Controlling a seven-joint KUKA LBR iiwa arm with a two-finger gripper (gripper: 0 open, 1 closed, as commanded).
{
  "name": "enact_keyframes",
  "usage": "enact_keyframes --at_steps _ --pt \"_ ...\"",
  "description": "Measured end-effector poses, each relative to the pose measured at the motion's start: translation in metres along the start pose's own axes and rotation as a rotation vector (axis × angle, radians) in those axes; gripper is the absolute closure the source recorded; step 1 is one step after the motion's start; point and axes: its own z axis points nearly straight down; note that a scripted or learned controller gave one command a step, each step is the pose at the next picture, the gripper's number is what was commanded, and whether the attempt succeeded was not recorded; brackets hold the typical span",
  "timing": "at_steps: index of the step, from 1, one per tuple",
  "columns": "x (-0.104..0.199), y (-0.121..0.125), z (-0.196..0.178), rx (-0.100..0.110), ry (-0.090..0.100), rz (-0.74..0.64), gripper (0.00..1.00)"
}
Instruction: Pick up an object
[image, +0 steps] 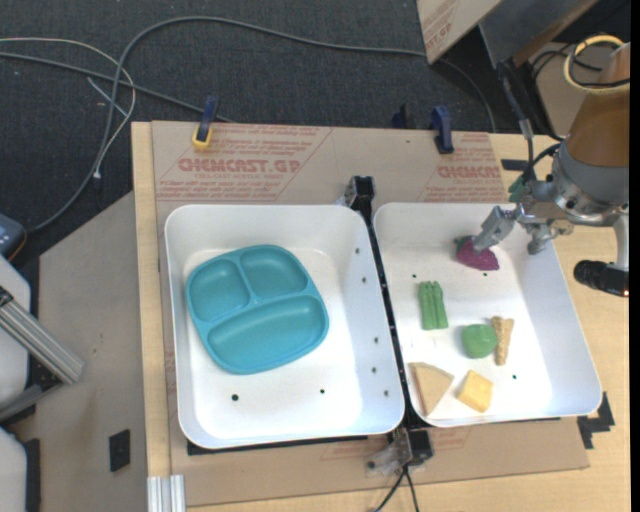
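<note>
The small magenta-purple lumpy object (477, 256) lies in the upper part of the right shallow white bin (555, 330), directly under the left fingertip of the grey two-finger gripper (514, 236), which reaches in from the right below the arm's orange band. The fingers are spread apart, one slanting down to the object's top edge, the other standing off to its right; nothing sits between them.

The left shallow white bin (200, 400) holds a teal plastic divided plate (258, 308) with three compartments, lying flat toward the bin's left side. In the right bin, below the magenta piece, are a green ribbed stick-shaped toy (432, 305), a round green ball-like piece (479, 341) touching a tan slender piece (501, 338) on its right, then a tan wedge (431, 385) and a yellow block (476, 390) side by side near the front wall.

The magenta object is low, rounded and slightly flattened, darker along its lower edge.
</note>
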Motion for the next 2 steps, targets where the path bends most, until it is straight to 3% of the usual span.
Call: enact_keyframes --at_steps 1,2 --pt "0.0 0.003 -0.008 -0.014 -0.003 -0.003 0.0" --pt "0.011 0.001 0.044 -0.009 -0.001 -0.004 0.0"
